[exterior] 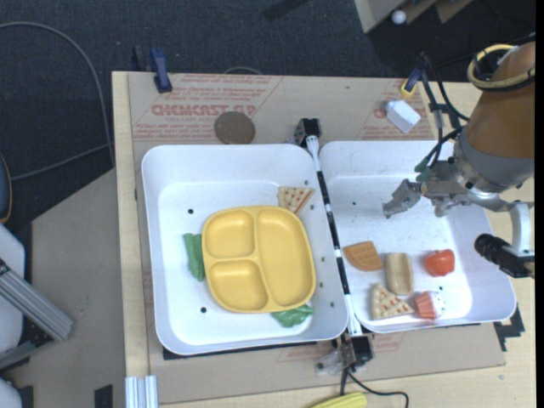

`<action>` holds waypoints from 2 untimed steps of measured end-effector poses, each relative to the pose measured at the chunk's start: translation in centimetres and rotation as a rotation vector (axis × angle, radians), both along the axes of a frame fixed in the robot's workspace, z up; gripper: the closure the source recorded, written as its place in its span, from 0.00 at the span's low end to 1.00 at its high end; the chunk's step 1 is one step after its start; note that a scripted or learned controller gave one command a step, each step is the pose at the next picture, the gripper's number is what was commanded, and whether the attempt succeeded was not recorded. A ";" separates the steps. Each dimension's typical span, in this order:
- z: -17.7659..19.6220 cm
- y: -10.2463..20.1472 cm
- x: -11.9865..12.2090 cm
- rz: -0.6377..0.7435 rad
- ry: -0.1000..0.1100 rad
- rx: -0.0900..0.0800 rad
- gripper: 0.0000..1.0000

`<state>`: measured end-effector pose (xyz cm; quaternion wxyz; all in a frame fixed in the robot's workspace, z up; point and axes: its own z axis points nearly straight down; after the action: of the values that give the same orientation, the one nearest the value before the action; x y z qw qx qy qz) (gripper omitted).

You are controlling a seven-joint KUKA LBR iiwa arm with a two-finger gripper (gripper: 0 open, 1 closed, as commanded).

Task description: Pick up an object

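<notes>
Standing by the bench, I see the grey arm (pixel 501 117) coming in from the right, with its orange band above the wrist. Its gripper (pixel 422 202) hangs over the upper part of the right bin (pixel 374 164). The two fingers are spread apart, one pointing to the left and one pointing down, and nothing is between them. So the tool is open and holds no thing.

The objects that can be picked lie lower in the right bin, well below the gripper. Near the dividing wall is a brown flat piece (pixel 363 256) that looks like a slice of bread. Just beside it, to the right, stands a tan roll (pixel 398 272). Further right is a red tomato (pixel 439 263), apart from the roll. Along the lower edge lies a waffle piece (pixel 388 302), and touching it on the right is a small red and white object (pixel 426 305); I cannot tell what it is exactly.

The left bin (pixel 170 228) carries a yellow plate (pixel 258 257) with three compartments, lying in the middle. A green leaf piece (pixel 195 256) sticks out at its left side, and another green piece (pixel 293 316) shows at its lower right corner. A second waffle piece (pixel 295 198) lies just above the plate, near the wall between the bins.

On the cardboard behind the bins rests a round brown disc (pixel 235 128).
</notes>
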<state>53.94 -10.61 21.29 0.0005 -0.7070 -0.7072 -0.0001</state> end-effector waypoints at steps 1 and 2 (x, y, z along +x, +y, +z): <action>0.7 -6.2 -3.2 -0.002 0.002 0.000 0.00; -8.1 -8.9 -3.9 -0.002 0.001 0.000 0.00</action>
<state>49.99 -19.55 13.23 0.0010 -0.7075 -0.7067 0.0004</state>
